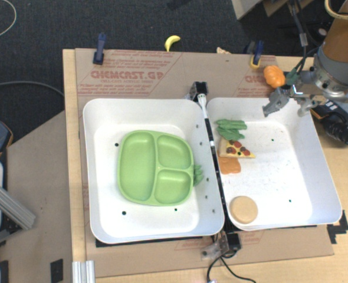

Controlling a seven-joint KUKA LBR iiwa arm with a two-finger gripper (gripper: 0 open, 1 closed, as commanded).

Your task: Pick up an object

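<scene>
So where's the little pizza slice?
The toy pizza slice lies in the right white bin, near its left wall, between the green toy vegetable and an orange piece.

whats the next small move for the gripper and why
Probably move left and down toward the pizza slice. The gripper hangs over the right bin's far edge with nothing between its fingers, and the toys lie along the bin's left side.

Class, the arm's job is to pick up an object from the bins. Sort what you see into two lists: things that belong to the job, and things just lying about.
Belongs to the job:
gripper
green toy
pizza slice
orange piece
round cookie
green divided plate

Just lying about:
banana
orange fruit
blue clamps
</scene>
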